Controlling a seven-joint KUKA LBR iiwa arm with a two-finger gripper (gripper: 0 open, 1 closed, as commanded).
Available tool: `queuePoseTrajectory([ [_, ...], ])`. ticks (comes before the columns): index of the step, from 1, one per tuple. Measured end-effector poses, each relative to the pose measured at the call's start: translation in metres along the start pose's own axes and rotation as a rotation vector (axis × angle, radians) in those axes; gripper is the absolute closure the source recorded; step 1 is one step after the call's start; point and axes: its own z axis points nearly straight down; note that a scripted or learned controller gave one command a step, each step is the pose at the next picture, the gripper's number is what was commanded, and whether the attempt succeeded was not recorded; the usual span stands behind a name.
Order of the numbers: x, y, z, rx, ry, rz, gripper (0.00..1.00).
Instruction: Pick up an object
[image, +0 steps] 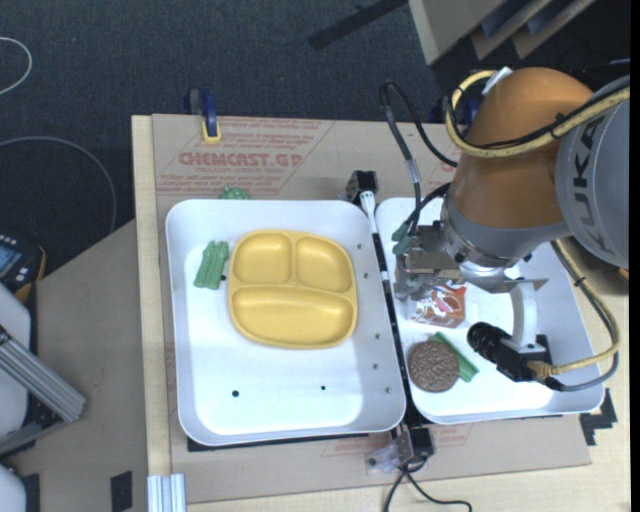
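My gripper (420, 285) reaches down into the right bin (500, 405), near its left wall. Just right of and below it lies a red and white packet (443, 305), partly hidden by the wrist. A round brown cookie-like disc (433, 366) sits nearer the front, with a small green piece (457, 357) touching its right side. The arm's orange and grey wrist hides the bin's back half.
The left bin (200, 370) holds a yellow divided plate (293, 288) and a green bean-like toy (211, 265) by its left wall. Another small green item (235, 193) lies on the cardboard behind that bin.
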Motion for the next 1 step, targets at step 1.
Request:
queuePoseTrajectory([
  [1, 0.0599, -0.0232, -0.117, -0.026, 0.006, -0.005, 1.0],
])
